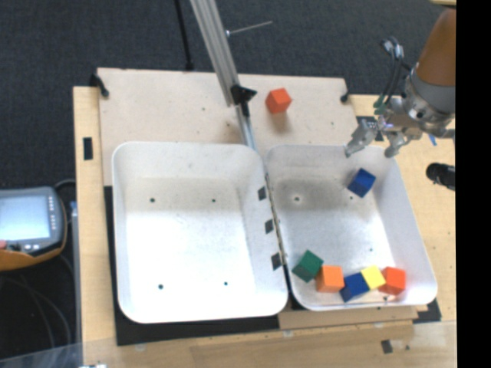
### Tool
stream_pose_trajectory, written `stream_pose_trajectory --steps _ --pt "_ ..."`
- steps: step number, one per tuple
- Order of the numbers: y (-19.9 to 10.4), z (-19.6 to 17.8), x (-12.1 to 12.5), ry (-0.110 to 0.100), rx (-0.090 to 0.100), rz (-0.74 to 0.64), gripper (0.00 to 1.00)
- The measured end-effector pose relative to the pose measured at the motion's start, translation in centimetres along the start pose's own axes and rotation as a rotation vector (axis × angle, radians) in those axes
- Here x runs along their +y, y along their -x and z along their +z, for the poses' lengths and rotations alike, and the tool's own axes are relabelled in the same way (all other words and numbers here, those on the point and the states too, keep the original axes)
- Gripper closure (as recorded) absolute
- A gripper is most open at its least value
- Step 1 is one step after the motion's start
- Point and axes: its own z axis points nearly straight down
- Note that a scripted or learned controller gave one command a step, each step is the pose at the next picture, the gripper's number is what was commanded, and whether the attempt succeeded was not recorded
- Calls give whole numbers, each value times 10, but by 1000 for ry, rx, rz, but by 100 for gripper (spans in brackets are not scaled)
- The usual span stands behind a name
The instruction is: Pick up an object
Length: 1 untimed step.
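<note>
My gripper (376, 146) hangs over the far right corner of the right bin (322, 205), fingers spread open with nothing between them. A blue cube (361, 182) lies just below and slightly left of the fingertips, apart from them. Along the near edge of the right bin sit a green cube (308, 266), an orange cube (331, 277), a second blue cube (354, 286), a yellow cube (373, 277) and a red-orange cube (393, 280).
The left bin (192, 228) stands beside the right one. An orange cube (278, 100) rests on the board behind the bins. A slanted metal pole (219, 48) rises from the bins' shared far edge. A grey device (27, 225) sits off the bench's left.
</note>
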Motion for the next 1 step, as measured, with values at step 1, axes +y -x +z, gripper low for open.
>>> stream_pose_trajectory --steps 1 --pt "-23 151 -42 -6 4 -5 0"
